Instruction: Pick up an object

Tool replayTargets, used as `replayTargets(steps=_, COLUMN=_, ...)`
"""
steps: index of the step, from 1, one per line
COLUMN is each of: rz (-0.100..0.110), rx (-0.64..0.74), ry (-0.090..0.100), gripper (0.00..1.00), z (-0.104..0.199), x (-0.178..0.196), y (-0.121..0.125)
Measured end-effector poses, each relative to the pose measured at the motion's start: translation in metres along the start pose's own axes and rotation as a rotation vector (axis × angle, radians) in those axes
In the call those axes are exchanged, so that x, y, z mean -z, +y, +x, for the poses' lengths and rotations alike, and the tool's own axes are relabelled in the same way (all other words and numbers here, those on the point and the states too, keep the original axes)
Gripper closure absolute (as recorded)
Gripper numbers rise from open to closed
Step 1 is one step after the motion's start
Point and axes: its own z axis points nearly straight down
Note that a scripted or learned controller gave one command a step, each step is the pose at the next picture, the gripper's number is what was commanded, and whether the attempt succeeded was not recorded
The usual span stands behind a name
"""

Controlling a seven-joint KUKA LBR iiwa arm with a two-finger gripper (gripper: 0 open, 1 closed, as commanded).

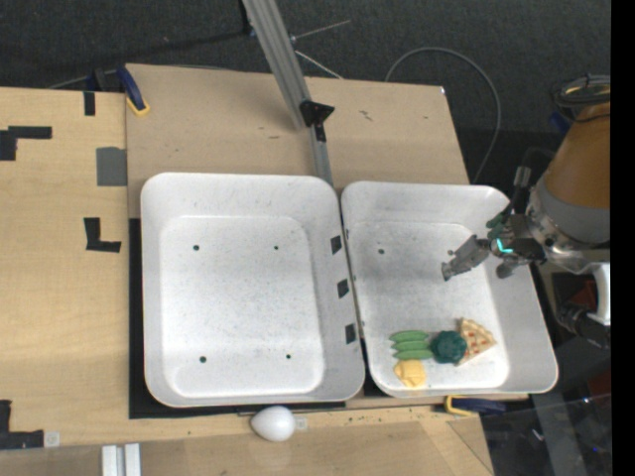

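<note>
While the wooden bench [228,117] stretches pale and matte with a few black tape marks near its left edge, the left bin [238,191] sits on it as a shallow white tray with rounded corners, its speckled floor dotted by four small dark holes. Just below that bin's front rim, on the bench edge, lies a smooth white egg-shaped object [273,423]. A long grey metal rail [283,53] slants down from the top toward the seam between the trays. Touching the left bin along its right side is the right bin [397,198], equally white and speckled. In the right bin's front corner a small cluster rests together: a ribbed green pod-like piece [408,342] with a lumpy yellow piece [410,372] just below it, a dark green rounded piece [448,347] beside them, and a tan, textured wedge [477,338] touching that on the right. Above this cluster, well apart from it, the gripper [459,263] hangs over the right bin's right half, its dark fingers pointing leftward; how far they are parted cannot be told, and nothing is seen between them. The grey wrist with its orange band [585,162] rises beyond the right bin's right rim.
</note>
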Motion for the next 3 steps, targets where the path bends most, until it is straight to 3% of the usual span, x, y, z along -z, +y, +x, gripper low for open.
replayTargets(steps=1, rz=-0.004, rx=0.001, ry=-0.001, gripper=0.0, z=0.0, x=0.002, y=0.001)
replayTargets(steps=3, rz=0.001, rx=0.0, ry=0.0, gripper=0.0, z=-0.002, x=-0.105, y=-0.004)
